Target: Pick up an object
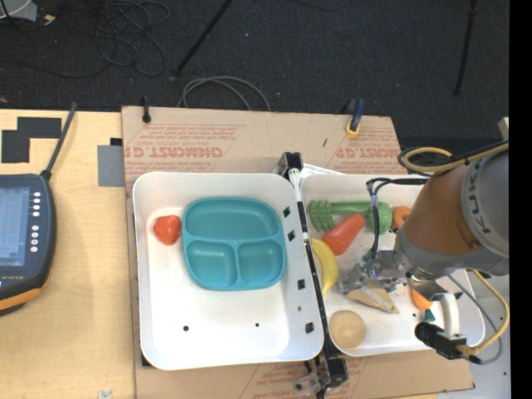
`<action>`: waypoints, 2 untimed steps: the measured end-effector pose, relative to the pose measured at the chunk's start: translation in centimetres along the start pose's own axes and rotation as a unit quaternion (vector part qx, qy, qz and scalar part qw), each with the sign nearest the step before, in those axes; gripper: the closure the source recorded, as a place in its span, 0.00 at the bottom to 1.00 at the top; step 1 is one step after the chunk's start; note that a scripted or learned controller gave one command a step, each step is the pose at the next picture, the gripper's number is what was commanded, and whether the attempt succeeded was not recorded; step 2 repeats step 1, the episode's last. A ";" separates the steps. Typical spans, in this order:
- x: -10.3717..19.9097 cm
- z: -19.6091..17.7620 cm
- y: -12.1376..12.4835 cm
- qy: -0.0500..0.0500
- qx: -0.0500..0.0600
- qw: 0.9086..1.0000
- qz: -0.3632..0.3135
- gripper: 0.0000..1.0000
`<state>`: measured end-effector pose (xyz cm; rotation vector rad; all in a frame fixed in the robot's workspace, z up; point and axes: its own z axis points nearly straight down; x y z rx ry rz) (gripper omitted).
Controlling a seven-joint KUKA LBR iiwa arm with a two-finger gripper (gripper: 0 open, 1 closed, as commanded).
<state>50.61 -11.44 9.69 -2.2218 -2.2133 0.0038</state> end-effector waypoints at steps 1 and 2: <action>4.5 -9.6 4.6 -0.001 -0.007 1.000 -0.005 1.00; 4.5 -9.6 4.6 -0.001 -0.007 1.000 -0.005 1.00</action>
